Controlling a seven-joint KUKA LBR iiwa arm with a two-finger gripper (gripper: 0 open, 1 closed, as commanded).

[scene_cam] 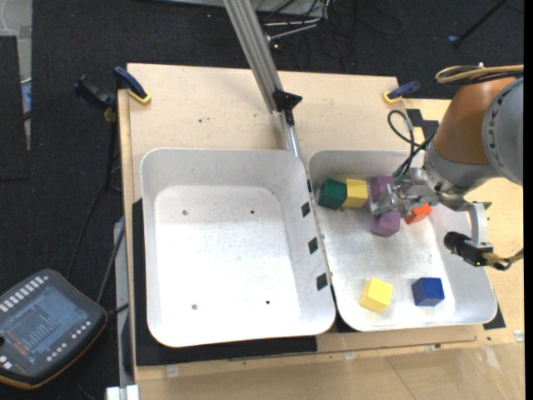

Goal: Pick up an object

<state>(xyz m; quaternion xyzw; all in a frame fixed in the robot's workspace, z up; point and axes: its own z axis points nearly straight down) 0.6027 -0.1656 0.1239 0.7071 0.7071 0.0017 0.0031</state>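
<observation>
the arm reaches in from the right, orange band bent low over the right bin (pixel 466 307), its gripper (pixel 391 208) down on a purple block (pixel 385 223) near the bin's middle; i can't tell how the pincer stands. hard little cubes lie about: green (pixel 332 194) touching yellow (pixel 356 192), another yellow cube (pixel 376 294), a blue one (pixel 428 291)

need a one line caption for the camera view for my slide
KUKA arm's gripper lowered at a purple block in the right bin, among green, yellow and blue blocks.
</observation>
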